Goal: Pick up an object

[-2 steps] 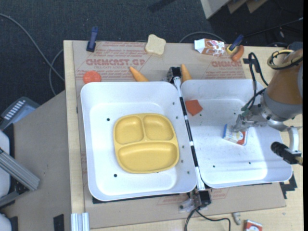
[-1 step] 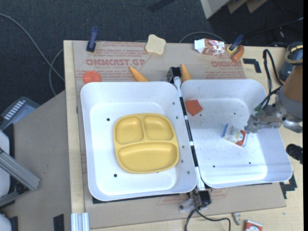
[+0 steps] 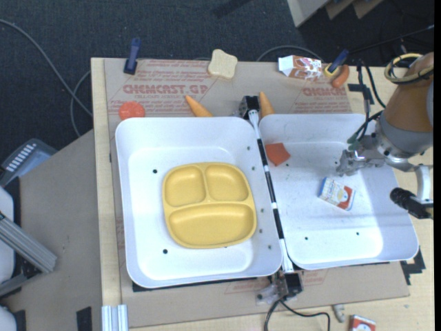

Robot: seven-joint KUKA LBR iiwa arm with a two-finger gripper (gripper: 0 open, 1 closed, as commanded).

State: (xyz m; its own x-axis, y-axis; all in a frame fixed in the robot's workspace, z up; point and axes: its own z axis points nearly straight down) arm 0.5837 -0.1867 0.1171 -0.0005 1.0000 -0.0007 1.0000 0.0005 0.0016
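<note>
Figure: bench seen from above at a slant; all places are given relative to the right bin (image 3: 310, 233).

Board (image 3: 172, 88): brown printed sheet lying under the right bin and reaching past it on the far and left sides.

Left bin (image 3: 138, 185): shallow and white, touching the right bin's left rim along a dark seam.

Arm (image 3: 406, 116): grey with an orange band, entering over the right bin's right rim.

Tray (image 3: 207, 204): yellow, three compartments, lying flat to the left of the right bin, inside the left bin.

Gripper (image 3: 348, 161): metallic, over the right bin's floor in its far right part. Whether it is open or closed cannot be told; nothing is seen held in it.

Carton (image 3: 337, 193): small, white with red and blue print, lying tilted on the right bin's floor, right of centre, just on the near side of the gripper and apart from it.

Block (image 3: 277, 154): orange, on the right bin's floor near its far left corner, well apart from the gripper.

Bread (image 3: 222, 63): toy slice on the board, beyond the right bin and to its left.

Packet (image 3: 300, 66): white and red, on the board beyond the right bin's far rim.

Carrot (image 3: 198, 106): orange, on the board, to the far left of the right bin.

Clip (image 3: 131, 55): blue, at the board's far edge, farthest left of the right bin.
</note>
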